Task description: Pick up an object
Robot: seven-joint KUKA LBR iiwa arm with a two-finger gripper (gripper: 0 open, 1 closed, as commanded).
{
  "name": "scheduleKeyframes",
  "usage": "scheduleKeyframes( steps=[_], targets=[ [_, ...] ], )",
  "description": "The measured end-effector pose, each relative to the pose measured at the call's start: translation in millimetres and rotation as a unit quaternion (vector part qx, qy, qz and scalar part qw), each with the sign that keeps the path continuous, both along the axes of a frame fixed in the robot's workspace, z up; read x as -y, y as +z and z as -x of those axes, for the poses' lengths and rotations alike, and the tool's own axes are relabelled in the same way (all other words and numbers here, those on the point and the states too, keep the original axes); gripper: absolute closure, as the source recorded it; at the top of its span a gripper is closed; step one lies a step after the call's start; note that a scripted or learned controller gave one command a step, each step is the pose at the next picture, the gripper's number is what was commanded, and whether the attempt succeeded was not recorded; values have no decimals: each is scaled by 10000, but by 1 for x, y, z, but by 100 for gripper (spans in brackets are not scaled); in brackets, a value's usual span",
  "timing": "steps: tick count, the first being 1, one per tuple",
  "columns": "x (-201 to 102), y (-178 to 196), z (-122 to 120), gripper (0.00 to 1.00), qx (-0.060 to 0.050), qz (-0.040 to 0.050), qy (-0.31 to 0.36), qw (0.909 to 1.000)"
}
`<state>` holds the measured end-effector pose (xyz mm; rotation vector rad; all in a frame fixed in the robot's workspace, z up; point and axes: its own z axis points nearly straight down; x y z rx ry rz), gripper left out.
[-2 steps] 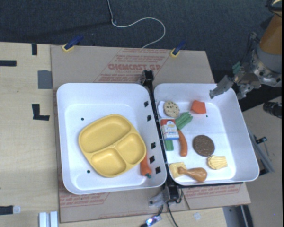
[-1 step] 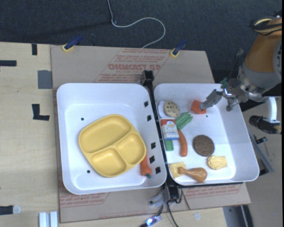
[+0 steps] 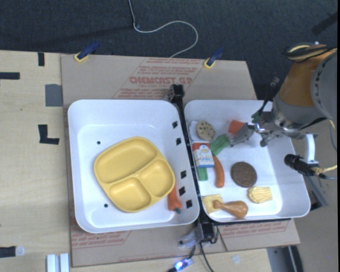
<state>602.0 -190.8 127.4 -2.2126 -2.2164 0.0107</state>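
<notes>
The right bin (image 3: pixel 283 169) holds several toy foods. Among them are a cookie (image 3: pixel 204 130), an orange-red piece (image 3: pixel 236 126), a green piece (image 3: pixel 219 145), a small carton (image 3: pixel 203 156) and a red sausage (image 3: pixel 219 173). There are also a brown patty (image 3: pixel 243 174), a ridged yellow chip (image 3: pixel 260 195) and a drumstick (image 3: pixel 233 209). My gripper (image 3: pixel 242 137) hangs low over the bin's upper middle, just right of the green piece and below the orange-red piece. Nothing is visibly held.
The left bin (image 3: pixel 85 129) holds a yellow divided plate (image 3: pixel 135 173), and a small carrot (image 3: pixel 174 200) lies by its right wall. The arm's grey and orange body (image 3: pixel 306 89) covers the right bin's far right corner. A cable (image 3: pixel 158 27) runs behind the bins.
</notes>
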Motion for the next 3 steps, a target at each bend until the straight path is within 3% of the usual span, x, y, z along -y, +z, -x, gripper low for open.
scheduleKeyframes(
  steps=[1, 2, 3],
  targets=[
    [-1, -48, 1, 0, 28, 13, 4, 10000],
    [-1, -37, 0, 100, 31, 16, 7, 10000],
    [-7, 22, 0, 100, 57, 9, 2, 10000]
  ],
)
